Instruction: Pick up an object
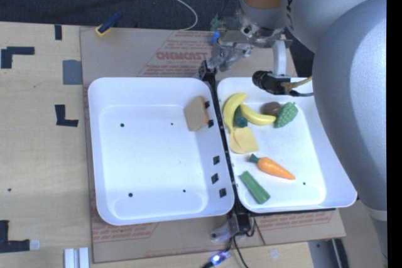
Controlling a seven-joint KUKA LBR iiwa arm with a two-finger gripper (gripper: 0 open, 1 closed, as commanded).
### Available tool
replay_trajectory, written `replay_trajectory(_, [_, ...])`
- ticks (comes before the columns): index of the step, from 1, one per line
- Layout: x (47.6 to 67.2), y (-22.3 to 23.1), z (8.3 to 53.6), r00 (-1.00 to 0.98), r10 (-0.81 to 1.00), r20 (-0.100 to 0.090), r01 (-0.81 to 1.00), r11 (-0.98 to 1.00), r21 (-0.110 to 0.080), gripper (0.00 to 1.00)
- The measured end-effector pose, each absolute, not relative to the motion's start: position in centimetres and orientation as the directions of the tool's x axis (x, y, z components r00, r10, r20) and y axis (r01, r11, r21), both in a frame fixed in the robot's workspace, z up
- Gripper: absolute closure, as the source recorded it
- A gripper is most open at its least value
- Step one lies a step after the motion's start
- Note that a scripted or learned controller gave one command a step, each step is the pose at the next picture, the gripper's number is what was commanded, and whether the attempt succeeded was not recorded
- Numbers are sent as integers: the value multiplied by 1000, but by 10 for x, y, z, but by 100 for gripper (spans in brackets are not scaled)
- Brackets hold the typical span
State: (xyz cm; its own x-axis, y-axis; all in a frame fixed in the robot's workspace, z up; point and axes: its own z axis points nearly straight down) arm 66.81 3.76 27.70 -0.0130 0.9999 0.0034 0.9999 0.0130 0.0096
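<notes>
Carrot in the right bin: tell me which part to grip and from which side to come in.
Grip the carrot across its thick orange middle, coming straight down from above. It lies flat on the floor of the right bin, pointing toward the lower right, with bare floor on both long sides for the fingers. I'd avoid the green top end, which sits close to the yellow piece.

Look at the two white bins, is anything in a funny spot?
One thing stands out: the tan block sits alone in the left bin, tilted against its right wall. The banana, carrot and green stick are together in the right bin. Nothing looks spilled or broken.
</notes>
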Motion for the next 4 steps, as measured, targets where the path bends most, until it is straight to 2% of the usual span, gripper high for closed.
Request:
replay_trajectory(1, [667, 129, 244, -10, 1000, 2, 1000, 10, -3, 100])
replay_trajectory(2, [644, 231, 216, -12, 1000, 3, 1000, 12, -6, 100])
replay_trajectory(3, [608, 233, 190, -3, 1000, -2, 1000, 3, -7, 100])
replay_trajectory(4, [584, 232, 186, -1, 1000, -2, 1000, 1, -5, 100])
